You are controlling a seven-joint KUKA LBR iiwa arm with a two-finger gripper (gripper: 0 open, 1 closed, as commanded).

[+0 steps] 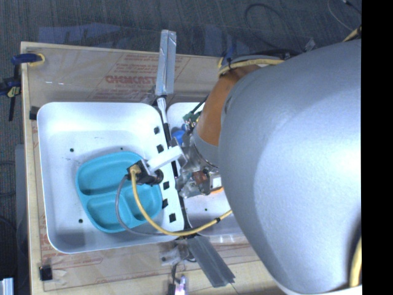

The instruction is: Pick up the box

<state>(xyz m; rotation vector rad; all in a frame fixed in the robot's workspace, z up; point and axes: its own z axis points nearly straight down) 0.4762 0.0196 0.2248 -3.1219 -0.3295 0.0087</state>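
The grey arm (295, 165) is nearest the camera and covers most of the right bin (184, 112), of which a far corner and a strip of near floor can be seen. Its orange band (215, 109) sits just above the wrist. The gripper (196, 180) hangs below that, low over the right bin's left side. The arm's bulk hides it, so I cannot tell whether it is open or closed.

A small white and orange patch (207, 184) lies right against the gripper. Whether this is the box cannot be made out, and nothing can be seen gripped.

One yellow cable (144, 211) loops from the wrist out over the left bin (61, 134) to a black plug (147, 176). A white strip (169, 165) with black squares runs along the seam between the bins.

The left bin holds one blue dish (113, 192) with two compartments, lying flat in the near right part with the cable crossing above it.

There are two bins. Two metal bars lie in line with the seam, one at the near edge (206, 263) and one at the far edge (166, 60). One blue clamp (24, 59) grips the far left corner of the bench (92, 72).
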